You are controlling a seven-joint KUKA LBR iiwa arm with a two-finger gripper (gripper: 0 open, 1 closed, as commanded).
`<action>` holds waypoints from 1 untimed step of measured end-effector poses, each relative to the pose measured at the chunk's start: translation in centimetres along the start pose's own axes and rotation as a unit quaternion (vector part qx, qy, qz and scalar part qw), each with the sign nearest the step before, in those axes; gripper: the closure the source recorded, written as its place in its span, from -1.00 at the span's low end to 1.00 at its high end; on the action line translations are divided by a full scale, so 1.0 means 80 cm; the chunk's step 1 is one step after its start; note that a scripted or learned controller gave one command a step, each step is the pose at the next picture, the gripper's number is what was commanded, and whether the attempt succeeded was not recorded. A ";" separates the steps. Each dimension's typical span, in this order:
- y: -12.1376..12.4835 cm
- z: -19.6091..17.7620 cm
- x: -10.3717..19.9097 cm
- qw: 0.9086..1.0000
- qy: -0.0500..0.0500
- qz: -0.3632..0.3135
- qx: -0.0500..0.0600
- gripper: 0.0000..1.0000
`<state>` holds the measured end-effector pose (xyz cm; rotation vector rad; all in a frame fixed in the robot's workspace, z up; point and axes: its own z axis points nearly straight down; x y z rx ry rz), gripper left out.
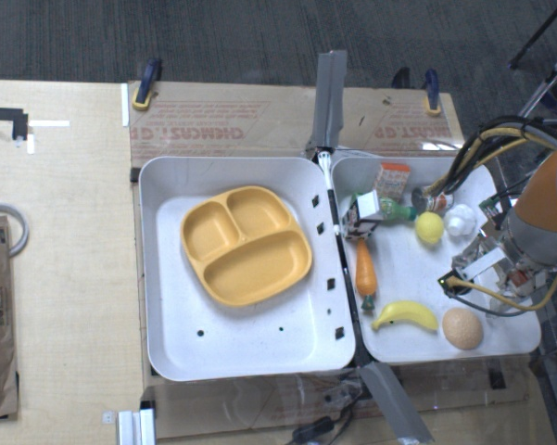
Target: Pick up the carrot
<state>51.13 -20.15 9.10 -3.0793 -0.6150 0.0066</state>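
The carrot [364, 267] is seen lying in the right bin [514, 339], close to the bin's left wall, with its thin end pointing up the picture. A banana [405, 316] is found just below it, and a brown egg [462, 328] sits beside the banana. A lemon [429, 227] is placed higher up. The gripper [468, 276] is held over the right side of this bin, well apart from the carrot. Whether it is holding anything cannot be told. A yellow plate [246, 245] is set in the left bin [167, 341].
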 end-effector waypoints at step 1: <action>0.003 -0.003 -0.039 0.996 0.007 0.091 0.002 -1.00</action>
